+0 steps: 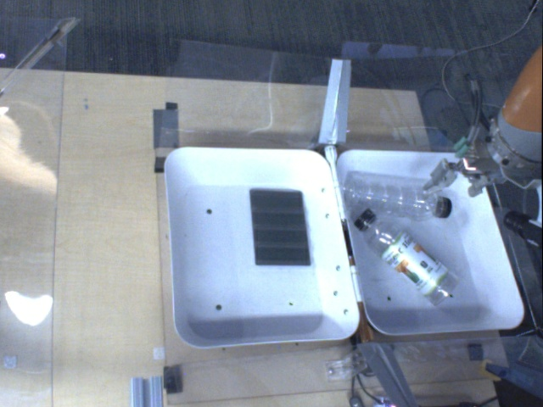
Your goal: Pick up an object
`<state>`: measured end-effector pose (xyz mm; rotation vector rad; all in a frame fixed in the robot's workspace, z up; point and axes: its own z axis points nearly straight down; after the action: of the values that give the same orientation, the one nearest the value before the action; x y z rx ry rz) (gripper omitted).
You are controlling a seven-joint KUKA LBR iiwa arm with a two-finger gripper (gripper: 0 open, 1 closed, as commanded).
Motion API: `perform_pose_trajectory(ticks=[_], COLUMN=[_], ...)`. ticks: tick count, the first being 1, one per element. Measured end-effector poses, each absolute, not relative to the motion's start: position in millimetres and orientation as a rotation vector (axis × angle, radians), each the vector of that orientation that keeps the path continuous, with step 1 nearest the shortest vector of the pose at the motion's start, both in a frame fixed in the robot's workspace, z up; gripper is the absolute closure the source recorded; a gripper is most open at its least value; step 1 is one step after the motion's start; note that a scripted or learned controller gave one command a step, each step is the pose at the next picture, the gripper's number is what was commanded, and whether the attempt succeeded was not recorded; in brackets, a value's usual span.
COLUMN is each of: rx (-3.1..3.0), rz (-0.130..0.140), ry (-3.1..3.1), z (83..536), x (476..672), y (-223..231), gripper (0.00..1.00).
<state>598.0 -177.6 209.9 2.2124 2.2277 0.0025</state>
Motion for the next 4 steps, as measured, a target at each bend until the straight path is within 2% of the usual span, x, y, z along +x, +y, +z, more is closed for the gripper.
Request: perform_pose_trajectory(ticks=[1, 2, 3, 4], rx=[2.095, 1.891, 1.834, 2.122], rz=[0.003, 0.013, 0.009, -0.092], ry=[2.337, 2.488, 2.540, 2.447], z=[199.2, 90.2, 88.7, 82.5], x=[570.4, 532.0, 605.1, 645.0], y=[-175.3, -153.1, -124.6, -125.5], gripper=[0.00, 0.00, 0.00, 0.00])
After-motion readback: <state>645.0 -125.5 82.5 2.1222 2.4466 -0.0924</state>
